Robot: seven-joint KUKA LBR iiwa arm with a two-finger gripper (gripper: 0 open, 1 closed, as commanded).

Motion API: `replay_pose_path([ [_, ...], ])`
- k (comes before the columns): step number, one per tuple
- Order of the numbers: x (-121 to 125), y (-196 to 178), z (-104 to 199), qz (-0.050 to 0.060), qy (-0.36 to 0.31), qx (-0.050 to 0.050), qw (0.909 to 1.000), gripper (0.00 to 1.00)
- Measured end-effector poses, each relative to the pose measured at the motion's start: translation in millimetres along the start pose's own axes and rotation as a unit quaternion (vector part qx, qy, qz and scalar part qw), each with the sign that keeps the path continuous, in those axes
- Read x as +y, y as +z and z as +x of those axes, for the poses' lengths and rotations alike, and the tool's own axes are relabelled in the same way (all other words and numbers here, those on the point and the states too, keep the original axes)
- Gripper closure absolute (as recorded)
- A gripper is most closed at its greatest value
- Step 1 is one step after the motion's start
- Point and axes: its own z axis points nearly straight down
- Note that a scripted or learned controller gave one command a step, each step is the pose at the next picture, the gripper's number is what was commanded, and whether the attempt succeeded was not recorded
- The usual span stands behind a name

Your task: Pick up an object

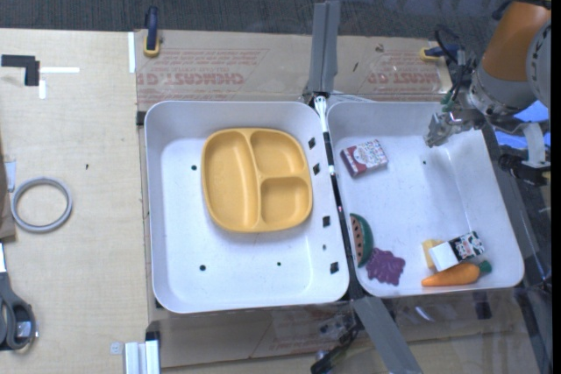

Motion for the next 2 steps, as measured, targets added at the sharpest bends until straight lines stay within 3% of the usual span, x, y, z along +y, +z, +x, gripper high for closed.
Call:
replay_pose_path([
  [1, -8.5, -70.3, 48.6, 0.000, -0.003, 0.000, 1.0000, 1.00],
  [2, -13.4, -2.2, 48.1, 0.001, -0.101, 0.001, 0.9949, 1.00],
])
